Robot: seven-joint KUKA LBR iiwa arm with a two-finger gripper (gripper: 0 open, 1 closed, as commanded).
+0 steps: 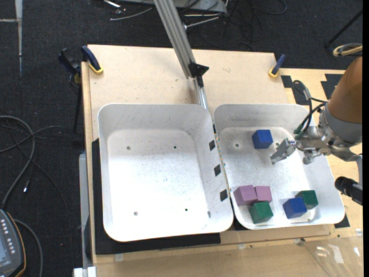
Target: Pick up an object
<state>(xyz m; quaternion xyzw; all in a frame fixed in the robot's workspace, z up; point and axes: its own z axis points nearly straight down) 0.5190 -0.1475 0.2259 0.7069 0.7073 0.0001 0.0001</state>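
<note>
Nearest the camera, along the near wall of the right bin (334,209), sit five small blocks: a dark green cube (261,212) touching two pale purple cubes (252,194) set side by side just behind it, and to their right a blue cube (294,207) pressed against a second green cube (308,198). A lone blue cube (262,138) rests toward the far side of the same bin, well apart from the cluster. The grey arm (346,120), its orange band visible at the right edge, reaches in from the right, and its gripper (283,150) hangs over the middle of the right bin, just right of and slightly nearer than the lone blue cube. The metal fingers (280,153) point left toward that cube; whether they are spread or closed cannot be told from this angle, and no block shows between them. The left bin (106,154), touching the right one along a shared edge, lies white and speckled on the pale wooden desk (144,74). A slanted metal pole (176,30) rises from the far desk edge, with yellow-tipped clamps (92,61) at the far corners.
</note>
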